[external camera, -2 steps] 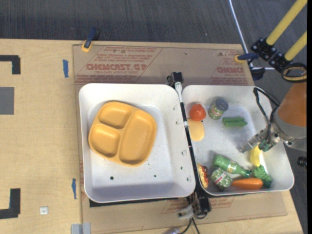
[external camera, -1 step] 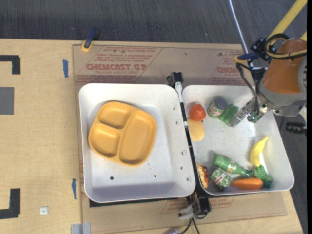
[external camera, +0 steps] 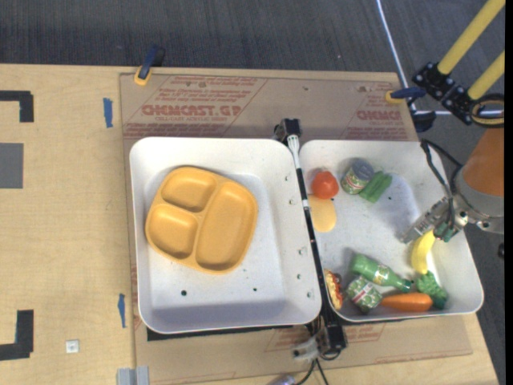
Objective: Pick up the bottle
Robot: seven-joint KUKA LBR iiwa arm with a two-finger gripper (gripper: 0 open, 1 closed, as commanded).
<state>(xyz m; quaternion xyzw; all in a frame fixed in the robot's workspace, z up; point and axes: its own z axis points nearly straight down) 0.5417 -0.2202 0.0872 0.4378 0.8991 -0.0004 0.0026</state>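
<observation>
Occupying the middle of the pale wooden table (external camera: 64, 215), on a brown cardboard sheet (external camera: 240, 107), are two shallow white bins side by side.

Left white bin (external camera: 160, 295): one orange plastic plate with three compartments (external camera: 200, 219), near the bin's centre and toward its left edge.

Right white bin (external camera: 377, 219), contents:
- Green plastic bottle (external camera: 381, 273), lying on its side near the bin's front edge, neck end toward the front right corner.
- Red-and-green packet (external camera: 365, 293), touching the bottle on the side facing the front edge.
- Orange toy carrot (external camera: 407, 301), lying along the front edge, just beside the bottle.
- Small green leafy toy (external camera: 433, 283), at the front right corner, above the carrot's tip.
- Yellow toy banana (external camera: 422, 253), close to the right edge.
- Round red toy (external camera: 325, 184), by the left edge toward the back.
- Pale yellow disc (external camera: 323, 215), just in front of the red toy.
- Grey-topped can (external camera: 357, 177), near the back edge, with a green piece (external camera: 377, 187) against it.

Grey arm with orange band (external camera: 481, 183): over the right bin's right edge, its tip at the banana's upper end, apart from the bottle. Whether the jaws are apart or together cannot be told.
</observation>
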